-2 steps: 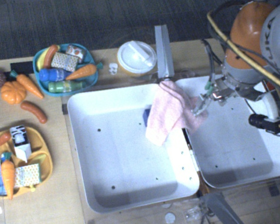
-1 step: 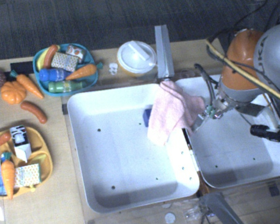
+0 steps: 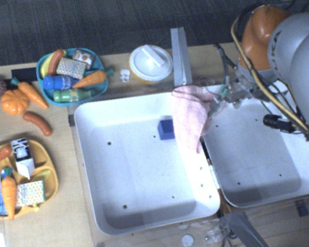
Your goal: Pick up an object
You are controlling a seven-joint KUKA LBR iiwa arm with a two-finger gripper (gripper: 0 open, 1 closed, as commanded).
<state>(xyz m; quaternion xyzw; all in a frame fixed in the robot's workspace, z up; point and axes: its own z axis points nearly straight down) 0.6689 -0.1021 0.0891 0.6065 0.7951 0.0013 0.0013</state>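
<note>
A pink cloth [image 3: 191, 114] hangs over the wall between the two white bins, its upper right corner pulled up toward the arm. My gripper [image 3: 216, 102] reaches in from the right over the right bin's [image 3: 281, 187] back left corner, and its fingers are shut on that corner of the cloth. A small blue block [image 3: 166, 128] lies on the floor of the left bin [image 3: 145, 209], just left of the hanging cloth and apart from it.
A blue bowl [image 3: 52, 98] of toy food and a white lidded tub [image 3: 150, 62] stand behind the left bin. A yellow plate [image 3: 48, 166] of toys, a toy pumpkin [image 3: 13, 101] and a sausage [image 3: 37, 124] lie left of it. A grey post [image 3: 179, 58] rises behind the bins' divider.
</note>
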